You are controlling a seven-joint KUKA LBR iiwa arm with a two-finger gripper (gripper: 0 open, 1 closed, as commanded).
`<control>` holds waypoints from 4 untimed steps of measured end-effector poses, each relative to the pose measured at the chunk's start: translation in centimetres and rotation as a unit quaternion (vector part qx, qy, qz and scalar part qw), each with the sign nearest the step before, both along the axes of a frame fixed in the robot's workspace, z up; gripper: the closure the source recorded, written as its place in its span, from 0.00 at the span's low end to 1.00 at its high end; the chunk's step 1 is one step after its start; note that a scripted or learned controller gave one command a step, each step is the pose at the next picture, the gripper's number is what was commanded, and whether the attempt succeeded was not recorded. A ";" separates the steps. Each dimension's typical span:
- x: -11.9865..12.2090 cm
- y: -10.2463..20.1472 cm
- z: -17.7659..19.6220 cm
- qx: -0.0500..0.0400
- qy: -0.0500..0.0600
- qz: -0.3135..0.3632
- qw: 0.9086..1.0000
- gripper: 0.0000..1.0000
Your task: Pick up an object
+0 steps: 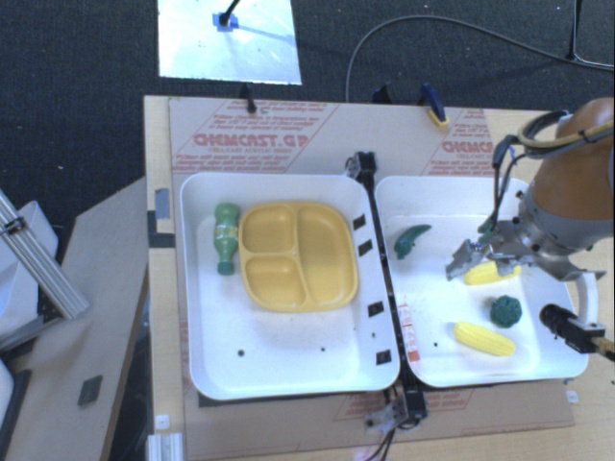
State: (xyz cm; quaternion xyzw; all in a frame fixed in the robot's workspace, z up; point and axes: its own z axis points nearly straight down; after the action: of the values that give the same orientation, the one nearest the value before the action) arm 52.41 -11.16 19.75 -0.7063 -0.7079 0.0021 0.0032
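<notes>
- The grey arm with its orange band reaches in from the right, over the right shallow white bin [452, 377] on the desk.
- Its metal hand [468, 257] sits low at the left end of a yellow plastic corn cob [488, 274]; whether its fingers are spread or closed on the cob, I cannot tell.
- A second yellow corn cob [484, 339] lies nearer the front wall, with a dark green broccoli-like toy [505, 310] just above it.
- A small dark green pepper-shaped toy [411, 239] lies near the bin's left wall.
- The left shallow white bin [288, 377] holds a yellow divided plastic tray [296, 255] and, just beside it, a green plastic bottle [226, 237].
</notes>
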 end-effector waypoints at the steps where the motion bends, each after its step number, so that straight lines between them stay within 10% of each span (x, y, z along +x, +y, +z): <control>1: 0.2 0.0 0.4 -0.001 -0.005 0.001 1.000 0.00; 3: 0.1 0.1 -11.1 0.000 -0.002 0.000 1.000 0.00; 4: 0.3 0.1 -9.7 -0.001 -0.005 0.000 1.000 1.00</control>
State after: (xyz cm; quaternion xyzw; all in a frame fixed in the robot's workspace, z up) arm 52.74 -11.09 10.00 -0.7066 -0.7076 -0.0008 -0.0011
